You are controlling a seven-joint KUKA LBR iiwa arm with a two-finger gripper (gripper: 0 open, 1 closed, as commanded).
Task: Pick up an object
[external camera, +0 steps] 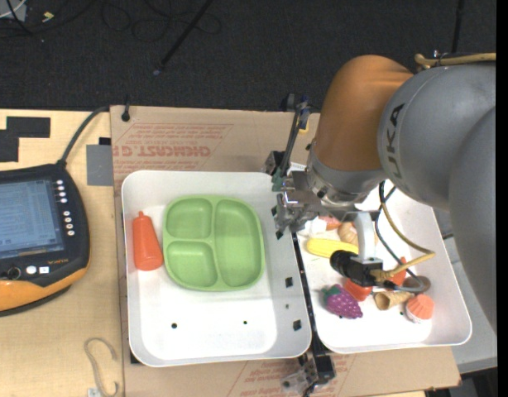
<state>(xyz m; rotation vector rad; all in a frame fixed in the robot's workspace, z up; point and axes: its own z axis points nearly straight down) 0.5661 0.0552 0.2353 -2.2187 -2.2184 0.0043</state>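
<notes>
My gripper hangs low over the divider between the two bins, at the right edge of the left bin and just beyond the green divided plate. The right bin holds several toy foods. A yellow banana lies just right of the gripper, with a beige piece behind it. Nearer the front lie purple grapes, a small red piece, a tan cone and an orange-pink fruit. I see nothing held in the gripper.
An orange bottle lies in the left bin, left of the plate. A teach pendant rests on the bench at the far left. The big grey arm covers the back of the right bin.
</notes>
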